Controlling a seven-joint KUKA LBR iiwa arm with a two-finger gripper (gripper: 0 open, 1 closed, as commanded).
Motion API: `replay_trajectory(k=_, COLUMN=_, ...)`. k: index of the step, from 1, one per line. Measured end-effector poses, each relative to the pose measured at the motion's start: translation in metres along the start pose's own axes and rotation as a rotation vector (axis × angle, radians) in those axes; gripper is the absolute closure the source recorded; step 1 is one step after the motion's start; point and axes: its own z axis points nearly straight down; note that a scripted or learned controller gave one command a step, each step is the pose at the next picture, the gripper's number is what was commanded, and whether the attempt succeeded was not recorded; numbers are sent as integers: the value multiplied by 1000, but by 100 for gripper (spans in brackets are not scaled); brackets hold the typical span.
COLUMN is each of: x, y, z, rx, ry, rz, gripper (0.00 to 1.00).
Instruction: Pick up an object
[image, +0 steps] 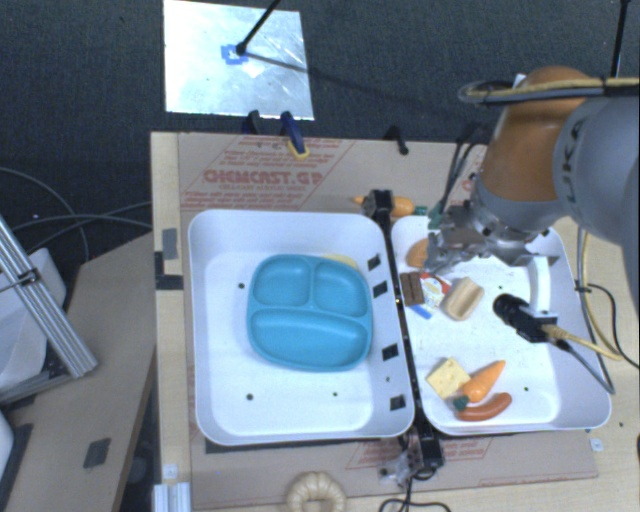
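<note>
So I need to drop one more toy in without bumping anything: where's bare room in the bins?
Left bin: bare floor all around the blue tray, widest along the front and left walls. Right bin: crowded; cheese, carrot and sausage fill the front, the gripper works the back left.

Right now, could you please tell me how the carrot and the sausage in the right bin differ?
The carrot is orange with a green end, while the sausage is red-brown throughout. The carrot tapers to a point; the sausage keeps an even thickness with rounded ends. The carrot lies tilted, its tip toward the upper right, and the sausage lies nearly level just below it. Both rest on the floor of the right bin, near its front, touching or almost touching.
</note>
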Motion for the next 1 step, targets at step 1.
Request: replay_trajectory(k=1, x=-15, y=7, z=12, rx=0, ry=0, rz=6, gripper=100)
